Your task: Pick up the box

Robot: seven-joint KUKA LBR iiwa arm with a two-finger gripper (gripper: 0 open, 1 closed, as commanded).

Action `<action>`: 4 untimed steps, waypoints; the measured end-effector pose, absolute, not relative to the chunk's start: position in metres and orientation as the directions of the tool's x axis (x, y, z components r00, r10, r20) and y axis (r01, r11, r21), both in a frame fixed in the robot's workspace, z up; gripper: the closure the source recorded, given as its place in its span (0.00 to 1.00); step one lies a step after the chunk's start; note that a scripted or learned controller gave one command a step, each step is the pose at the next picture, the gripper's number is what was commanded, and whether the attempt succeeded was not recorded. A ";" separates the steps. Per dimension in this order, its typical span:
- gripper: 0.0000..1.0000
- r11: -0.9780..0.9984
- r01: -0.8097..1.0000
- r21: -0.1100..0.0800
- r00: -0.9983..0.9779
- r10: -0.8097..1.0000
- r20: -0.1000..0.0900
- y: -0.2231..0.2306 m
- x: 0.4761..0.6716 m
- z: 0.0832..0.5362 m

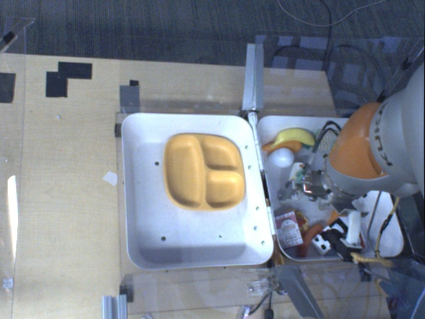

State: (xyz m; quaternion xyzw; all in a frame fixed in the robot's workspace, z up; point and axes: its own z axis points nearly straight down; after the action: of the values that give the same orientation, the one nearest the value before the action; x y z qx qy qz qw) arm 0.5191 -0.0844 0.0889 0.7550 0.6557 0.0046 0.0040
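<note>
A small box (289, 231) with a red and white label lies near the front left corner of the right bin (269, 198). My gripper (307, 183) hangs low over the middle of that bin, up and to the right of the box and apart from it. The arm's grey body and orange band (353, 153) hide the bin's right half.
A banana (292, 138) and a white ball (283, 157) lie at the back of the right bin. An orange-red item (312, 232) and a black and white piece (327, 239) sit right of the box. The left bin (143, 231) holds a yellow divided tray (202, 170).
</note>
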 end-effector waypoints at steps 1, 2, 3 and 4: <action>0.00 -0.104 0.994 0.021 0.104 0.995 0.001 -0.083 0.494 0.090; 0.00 0.107 0.994 0.024 -0.107 0.994 -0.005 -0.084 0.495 0.090; 0.00 -0.071 0.997 0.006 0.071 0.997 0.001 -0.128 0.489 0.092; 0.00 0.192 0.981 0.004 -0.192 0.981 0.000 -0.073 0.489 0.184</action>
State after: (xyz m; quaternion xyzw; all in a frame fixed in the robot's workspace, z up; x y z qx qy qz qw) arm 0.4894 -0.0727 0.1840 0.6355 0.7721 0.0016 0.0016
